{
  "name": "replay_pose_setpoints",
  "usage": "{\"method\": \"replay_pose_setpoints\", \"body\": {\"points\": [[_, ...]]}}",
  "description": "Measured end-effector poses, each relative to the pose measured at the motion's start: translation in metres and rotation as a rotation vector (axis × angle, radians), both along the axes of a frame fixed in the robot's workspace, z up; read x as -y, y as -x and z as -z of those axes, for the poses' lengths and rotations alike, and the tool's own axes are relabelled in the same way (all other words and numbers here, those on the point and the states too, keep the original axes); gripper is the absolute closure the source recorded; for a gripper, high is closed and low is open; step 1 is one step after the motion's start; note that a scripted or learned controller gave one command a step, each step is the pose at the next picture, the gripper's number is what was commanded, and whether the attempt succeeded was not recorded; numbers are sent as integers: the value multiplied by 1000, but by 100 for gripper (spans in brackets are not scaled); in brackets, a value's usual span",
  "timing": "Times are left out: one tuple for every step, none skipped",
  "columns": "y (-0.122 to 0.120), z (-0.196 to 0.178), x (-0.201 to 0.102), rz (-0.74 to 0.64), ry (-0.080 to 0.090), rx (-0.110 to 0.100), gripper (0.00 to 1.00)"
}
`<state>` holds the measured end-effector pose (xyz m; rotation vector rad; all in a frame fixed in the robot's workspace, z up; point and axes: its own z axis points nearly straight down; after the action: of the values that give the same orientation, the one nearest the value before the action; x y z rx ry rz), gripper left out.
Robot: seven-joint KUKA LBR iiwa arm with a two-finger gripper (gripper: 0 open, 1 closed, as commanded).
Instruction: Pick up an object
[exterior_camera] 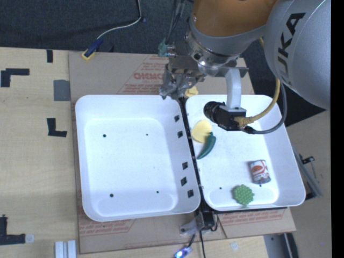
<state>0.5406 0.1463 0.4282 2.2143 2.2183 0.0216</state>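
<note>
The green pepper (206,145) lies in the right bin (279,160) near the divider, long axis slanted, tip toward the lower left, touching a yellow piece (201,129). The gripper (176,87) hangs over the bins' far edge; its opening cannot be judged. The pepper lies nearer the camera, apart from it.

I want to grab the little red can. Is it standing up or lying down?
Lying down. The red can rests on its side on the right bin's floor, label facing up.
</note>
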Motion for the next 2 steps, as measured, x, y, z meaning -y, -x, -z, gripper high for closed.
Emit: {"method": "replay_pose_setpoints", "body": {"points": [[25,112,-37,-3,8,-28,100],[54,174,-90,-5,7,-24,100]]}}
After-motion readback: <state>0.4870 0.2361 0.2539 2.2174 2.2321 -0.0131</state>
